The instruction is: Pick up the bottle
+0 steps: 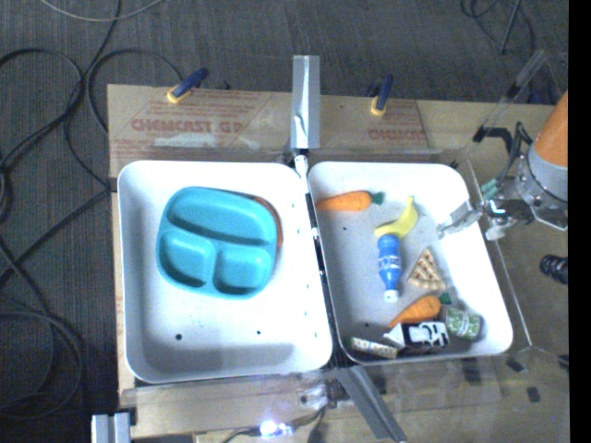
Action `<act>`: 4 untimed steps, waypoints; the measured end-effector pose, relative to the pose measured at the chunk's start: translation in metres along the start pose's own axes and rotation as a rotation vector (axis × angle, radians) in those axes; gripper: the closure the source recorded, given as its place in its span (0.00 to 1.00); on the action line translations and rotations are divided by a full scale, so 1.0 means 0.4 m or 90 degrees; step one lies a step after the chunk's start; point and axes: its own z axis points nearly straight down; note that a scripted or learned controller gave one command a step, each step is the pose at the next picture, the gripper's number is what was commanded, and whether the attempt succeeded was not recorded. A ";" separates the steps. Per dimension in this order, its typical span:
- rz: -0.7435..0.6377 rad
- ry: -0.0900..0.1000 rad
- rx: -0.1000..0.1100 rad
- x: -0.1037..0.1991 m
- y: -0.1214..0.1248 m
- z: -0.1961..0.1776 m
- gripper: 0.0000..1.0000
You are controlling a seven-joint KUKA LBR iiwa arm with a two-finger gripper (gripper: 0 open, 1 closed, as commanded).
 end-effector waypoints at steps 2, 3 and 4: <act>0.028 -0.004 -0.009 0.180 0.089 0.314 0.00; 0.028 -0.003 -0.009 0.182 0.092 0.296 1.00; 0.028 -0.003 -0.008 0.182 0.092 0.296 0.00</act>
